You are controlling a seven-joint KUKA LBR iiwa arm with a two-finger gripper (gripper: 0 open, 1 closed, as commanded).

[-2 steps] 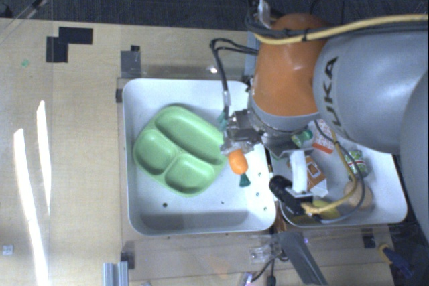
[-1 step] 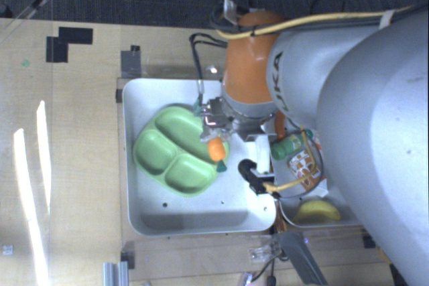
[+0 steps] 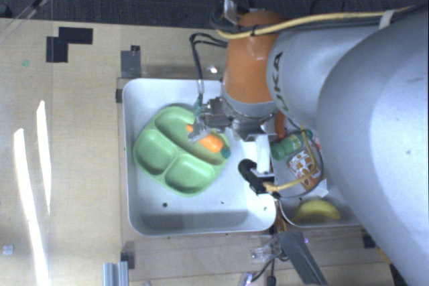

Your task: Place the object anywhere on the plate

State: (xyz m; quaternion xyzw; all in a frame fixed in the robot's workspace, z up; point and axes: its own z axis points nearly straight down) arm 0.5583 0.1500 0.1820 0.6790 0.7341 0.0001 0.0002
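The gripper (image 3: 203, 130), its state impossible to tell, hovers at the plate's (image 3: 157, 154) three o'clock rim, where the carrot (image 3: 212, 143) could roll off.

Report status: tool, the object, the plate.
Tool down over the green sectioned plastic plate in the left white bin. Small orange object on the plate's right edge, at the tool tip. Yellow banana in right bin, clear of the work.
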